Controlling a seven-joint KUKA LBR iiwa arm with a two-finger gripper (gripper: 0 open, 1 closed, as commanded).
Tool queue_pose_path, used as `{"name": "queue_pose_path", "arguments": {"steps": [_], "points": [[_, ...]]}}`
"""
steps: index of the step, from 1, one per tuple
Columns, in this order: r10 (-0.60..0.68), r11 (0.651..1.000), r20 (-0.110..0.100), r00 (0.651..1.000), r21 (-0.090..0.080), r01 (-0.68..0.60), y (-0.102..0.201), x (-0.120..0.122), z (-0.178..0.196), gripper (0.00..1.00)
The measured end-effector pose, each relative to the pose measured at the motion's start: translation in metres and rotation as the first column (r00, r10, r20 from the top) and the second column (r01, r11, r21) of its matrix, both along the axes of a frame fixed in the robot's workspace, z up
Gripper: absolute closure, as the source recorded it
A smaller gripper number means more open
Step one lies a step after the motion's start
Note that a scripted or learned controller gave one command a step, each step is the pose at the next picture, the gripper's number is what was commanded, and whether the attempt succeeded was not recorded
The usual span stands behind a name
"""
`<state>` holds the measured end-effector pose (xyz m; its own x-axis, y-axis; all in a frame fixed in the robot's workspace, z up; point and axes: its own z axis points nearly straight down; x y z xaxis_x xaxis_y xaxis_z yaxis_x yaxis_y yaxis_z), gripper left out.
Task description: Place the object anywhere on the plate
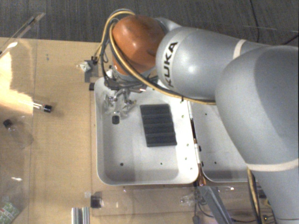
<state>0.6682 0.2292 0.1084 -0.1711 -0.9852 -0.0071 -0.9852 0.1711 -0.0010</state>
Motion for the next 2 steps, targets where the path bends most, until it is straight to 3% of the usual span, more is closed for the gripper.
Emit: {"name": "queue_pose_path", "arguments": {"steps": [1, 2], "points": [[0.303, 0.953, 0.008, 0.953, -0.002, -0.303, -0.004, 0.002, 0.056, 1.00], [0.519, 0.855, 0.008, 0.855, -0.003, -0.519, 0.007, 0.001, 0.109, 1.00]]}}
